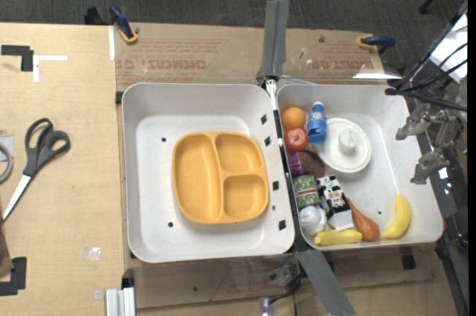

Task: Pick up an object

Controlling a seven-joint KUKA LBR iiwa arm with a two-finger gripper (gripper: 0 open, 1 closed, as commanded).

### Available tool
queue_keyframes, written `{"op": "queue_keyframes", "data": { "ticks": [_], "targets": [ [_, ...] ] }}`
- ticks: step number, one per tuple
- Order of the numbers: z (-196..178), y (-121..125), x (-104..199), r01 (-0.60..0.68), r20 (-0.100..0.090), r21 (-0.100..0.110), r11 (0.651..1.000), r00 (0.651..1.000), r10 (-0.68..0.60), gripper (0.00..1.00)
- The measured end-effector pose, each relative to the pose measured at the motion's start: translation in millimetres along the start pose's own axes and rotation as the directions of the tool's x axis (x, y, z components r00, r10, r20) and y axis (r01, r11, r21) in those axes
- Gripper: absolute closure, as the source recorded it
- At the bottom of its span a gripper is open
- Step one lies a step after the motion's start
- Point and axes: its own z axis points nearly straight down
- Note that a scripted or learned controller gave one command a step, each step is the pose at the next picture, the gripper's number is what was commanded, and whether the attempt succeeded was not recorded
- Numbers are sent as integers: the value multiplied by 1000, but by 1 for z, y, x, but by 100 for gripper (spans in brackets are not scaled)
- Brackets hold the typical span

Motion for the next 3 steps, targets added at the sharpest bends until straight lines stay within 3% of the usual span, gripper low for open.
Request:
{"op": "queue_keyframes", "data": {
  "ticks": [1, 2, 3],
  "targets": [
    [131, 37, -22, -12, 5, 1, 1000, 1000, 12, 0],
    [148, 90, 39, -94, 32, 14, 995, 995, 94, 0],
    [111, 33, 29, 74, 3, 1, 997, 997, -74, 0]
  ]
}}
